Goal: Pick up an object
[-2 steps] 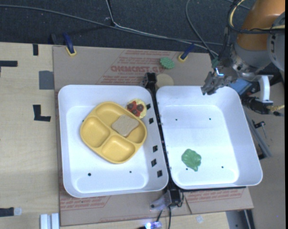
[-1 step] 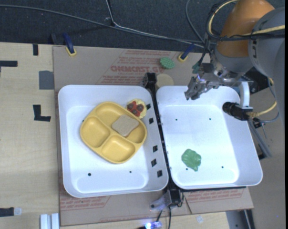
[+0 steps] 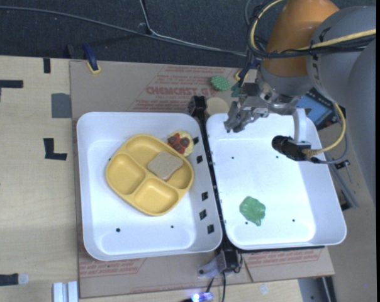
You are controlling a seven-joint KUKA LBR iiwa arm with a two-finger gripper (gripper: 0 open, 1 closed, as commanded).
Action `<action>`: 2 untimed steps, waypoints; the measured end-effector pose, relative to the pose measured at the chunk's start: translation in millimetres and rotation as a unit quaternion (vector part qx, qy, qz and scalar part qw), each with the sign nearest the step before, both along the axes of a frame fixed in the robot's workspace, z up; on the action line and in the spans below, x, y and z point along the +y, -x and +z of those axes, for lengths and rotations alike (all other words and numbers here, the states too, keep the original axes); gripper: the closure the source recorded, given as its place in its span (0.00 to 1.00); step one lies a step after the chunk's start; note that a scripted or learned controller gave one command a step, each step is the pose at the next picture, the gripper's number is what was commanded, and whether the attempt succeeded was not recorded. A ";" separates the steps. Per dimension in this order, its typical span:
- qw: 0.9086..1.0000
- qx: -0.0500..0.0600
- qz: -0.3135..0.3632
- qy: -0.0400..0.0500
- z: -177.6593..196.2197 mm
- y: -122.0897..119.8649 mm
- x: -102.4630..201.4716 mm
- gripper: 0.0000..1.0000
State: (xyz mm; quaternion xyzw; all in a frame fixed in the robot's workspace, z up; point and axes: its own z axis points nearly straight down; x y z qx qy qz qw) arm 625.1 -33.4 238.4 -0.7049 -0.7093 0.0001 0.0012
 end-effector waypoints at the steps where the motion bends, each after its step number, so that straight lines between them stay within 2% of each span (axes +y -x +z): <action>1: 1.000 0.000 -0.001 0.000 1.7 18.0 43.9 1.00; 2: 1.000 0.001 0.000 0.001 -13.0 29.8 94.2 1.00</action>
